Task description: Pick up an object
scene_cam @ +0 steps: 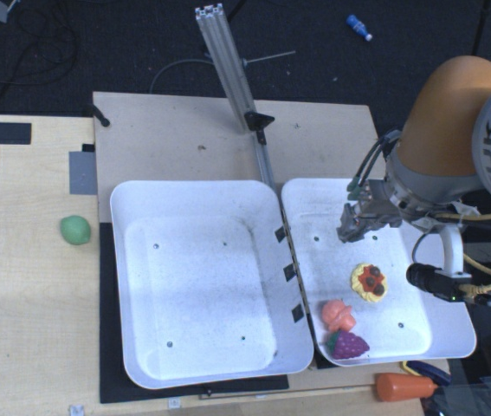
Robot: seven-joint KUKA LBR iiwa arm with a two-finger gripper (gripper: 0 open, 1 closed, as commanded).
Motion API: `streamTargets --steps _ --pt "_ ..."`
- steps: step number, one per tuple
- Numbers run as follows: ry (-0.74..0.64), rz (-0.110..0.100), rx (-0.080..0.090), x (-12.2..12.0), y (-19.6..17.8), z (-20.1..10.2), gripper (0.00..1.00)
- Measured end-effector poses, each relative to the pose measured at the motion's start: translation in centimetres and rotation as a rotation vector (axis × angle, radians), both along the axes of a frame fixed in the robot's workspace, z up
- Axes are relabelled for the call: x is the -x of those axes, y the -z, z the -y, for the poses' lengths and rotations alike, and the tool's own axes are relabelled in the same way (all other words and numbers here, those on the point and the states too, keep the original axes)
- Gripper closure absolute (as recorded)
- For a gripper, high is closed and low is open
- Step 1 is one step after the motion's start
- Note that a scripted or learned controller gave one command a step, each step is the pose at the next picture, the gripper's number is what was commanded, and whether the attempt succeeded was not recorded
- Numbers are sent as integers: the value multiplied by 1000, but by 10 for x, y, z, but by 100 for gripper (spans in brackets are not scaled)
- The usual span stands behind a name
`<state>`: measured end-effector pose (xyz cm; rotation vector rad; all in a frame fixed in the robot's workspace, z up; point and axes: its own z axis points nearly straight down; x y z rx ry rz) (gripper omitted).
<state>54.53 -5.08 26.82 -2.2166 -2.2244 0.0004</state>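
Camera view: gripper (354, 225) hangs over the right bin (453, 341), far of the yellow tart (369, 282); we cannot tell its grip state. We judge approach underway; next, descend onto one toy.

Two bins are sitting side by side on the counter (184, 137). Three toys are lying in the right bin (418, 336), near its front edge: tart (369, 282), shrimp (339, 315), grapes (348, 346).

A green ball (75, 230) lies on the bench's left side, well apart from the bins. A small blue object (359, 29) rests on dark floor beyond the bench's far edge.
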Motion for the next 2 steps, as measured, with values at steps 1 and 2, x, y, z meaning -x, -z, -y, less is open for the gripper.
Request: streamTargets --steps 1,2 --pt "1 0 0 11 2 -47 100" --pt "0 1 0 20 5 -99 100"
